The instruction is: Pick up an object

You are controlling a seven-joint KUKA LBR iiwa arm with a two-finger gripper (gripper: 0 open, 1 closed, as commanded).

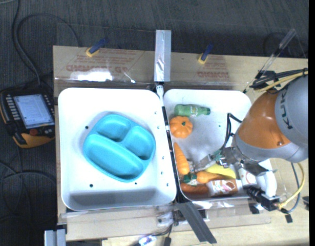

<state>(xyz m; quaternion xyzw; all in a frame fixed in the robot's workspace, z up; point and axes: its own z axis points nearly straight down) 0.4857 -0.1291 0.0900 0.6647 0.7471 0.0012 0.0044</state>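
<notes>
The right bin (234,99) holds a green bottle (191,110) lying at its far side and a small orange pumpkin (181,127) just below it. An orange carrot (182,160) lies along the left wall. At the near side a yellow banana (222,171), a second orange piece (201,177) and a brown bottle with a pale label (218,187) are crowded together. My gripper (211,161) reaches in from the right and sits low over this near pile, just above the banana. Nothing visibly hangs from it.
The left bin (70,188) contains a blue divided plate (119,145). The arm's orange band (262,127) covers the right bin's right side. A metal divider (163,55) stands behind the bins, and a pendant (26,114) lies off the bench at left.
</notes>
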